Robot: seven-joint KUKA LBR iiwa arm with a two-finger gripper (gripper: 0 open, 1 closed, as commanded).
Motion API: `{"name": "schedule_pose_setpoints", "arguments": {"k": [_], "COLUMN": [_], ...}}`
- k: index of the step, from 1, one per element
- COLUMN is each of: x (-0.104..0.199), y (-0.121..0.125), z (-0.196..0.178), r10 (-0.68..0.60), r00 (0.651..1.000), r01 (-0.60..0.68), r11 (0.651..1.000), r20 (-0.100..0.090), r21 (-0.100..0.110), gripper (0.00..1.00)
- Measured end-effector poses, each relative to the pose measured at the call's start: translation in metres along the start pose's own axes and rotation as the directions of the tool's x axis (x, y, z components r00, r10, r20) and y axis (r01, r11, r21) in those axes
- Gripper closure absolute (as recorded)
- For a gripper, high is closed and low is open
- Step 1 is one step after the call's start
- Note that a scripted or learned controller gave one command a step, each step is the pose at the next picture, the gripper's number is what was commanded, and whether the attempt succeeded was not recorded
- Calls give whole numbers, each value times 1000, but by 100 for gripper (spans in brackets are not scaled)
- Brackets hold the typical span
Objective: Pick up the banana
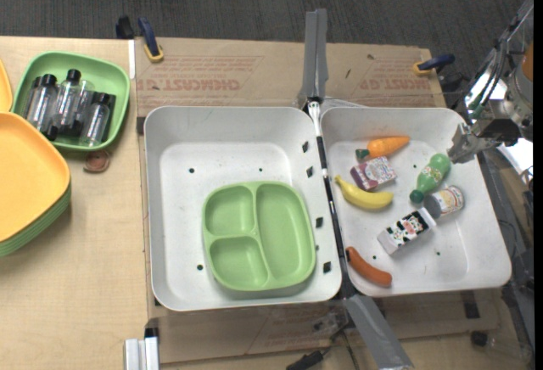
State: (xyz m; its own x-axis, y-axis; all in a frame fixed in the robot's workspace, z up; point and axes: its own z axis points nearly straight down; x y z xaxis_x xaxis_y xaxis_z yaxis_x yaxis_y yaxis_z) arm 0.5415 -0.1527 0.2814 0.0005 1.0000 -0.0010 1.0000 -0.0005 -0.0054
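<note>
Near the middle of the right bin [475, 275] we see the banana [365, 194] lying flat, touching a purple carton [374, 173], with a carrot [387, 144] just above. Our gripper [465, 144] hangs at the bin's upper right edge beside a green bottle [431, 175]; whether it is spread or closed we cannot tell.

Glossy plastic banana [365, 194] & green tray [259, 234]; matt cardboard bench [229, 71]; smooth white bins [170, 190].

The arm [517, 63] runs off the right edge; the tool's [465, 145] fingers are too small to tell
</note>
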Motion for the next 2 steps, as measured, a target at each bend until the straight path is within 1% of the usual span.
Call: {"name": "schedule_pose_setpoints", "arguments": {"k": [1, 2], "x": [-26, -64], "y": [-13, -5], "z": [-39, -54], "r10": [46, 102], "r00": [999, 995], "r01": [-46, -102], "r11": [999, 995], "r20": [1, 0], "r21": [-5, -4], "gripper": [100, 100]}}
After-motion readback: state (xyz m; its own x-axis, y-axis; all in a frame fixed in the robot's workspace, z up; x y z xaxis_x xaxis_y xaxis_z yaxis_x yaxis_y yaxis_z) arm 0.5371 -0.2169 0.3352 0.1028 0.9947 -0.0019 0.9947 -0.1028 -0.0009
